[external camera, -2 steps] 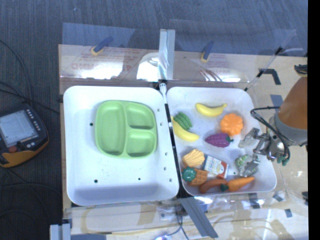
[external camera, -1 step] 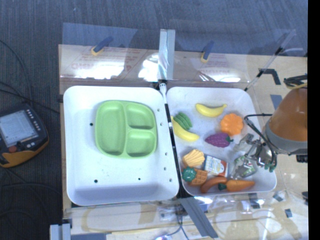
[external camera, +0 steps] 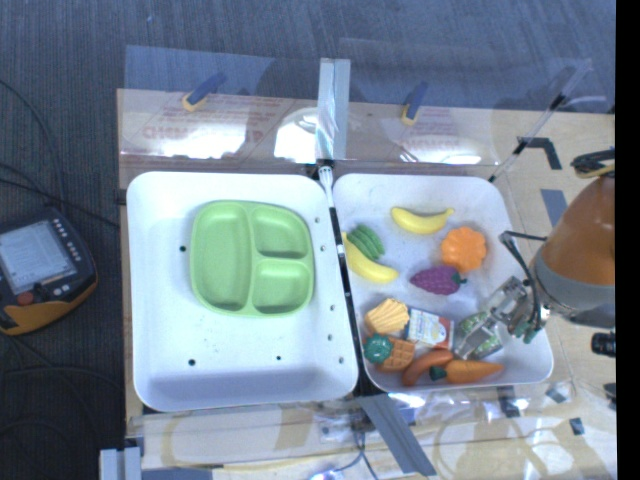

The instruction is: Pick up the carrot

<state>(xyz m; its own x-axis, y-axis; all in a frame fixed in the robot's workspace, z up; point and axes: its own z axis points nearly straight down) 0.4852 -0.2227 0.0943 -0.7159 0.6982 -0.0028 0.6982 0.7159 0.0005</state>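
The gripper (external camera: 487, 333) hangs low over the near right corner of the right-hand bin (external camera: 497, 200); its metal fingers blur into the clutter beneath them, so whether they are spread or pressed together cannot be told, and nothing can be seen caught between them. Just below the gripper, toward the bin's front wall, lies the carrot (external camera: 472, 371), orange and on its side, its tip pointing right, close to the claw though contact cannot be judged. Touching the carrot's left end is a reddish-orange piece (external camera: 424, 367), and beside that a waffle-patterned piece (external camera: 397, 353) with a dark green item (external camera: 377, 348) at its corner. Immediately left of the gripper sits a small white and red carton (external camera: 430, 325), with a yellow ridged piece (external camera: 387, 317) further left. Above and left of the gripper rests a purple vegetable (external camera: 436, 280), with an orange pumpkin-like piece (external camera: 464, 249) above that. Further off lie two bananas, one (external camera: 420, 219) near the far wall, the other (external camera: 368, 264) by the dividing wall, next to a green vegetable (external camera: 366, 240). Well to the left, in the left-hand bin (external camera: 160, 288), sits a green divided plate (external camera: 252, 257).
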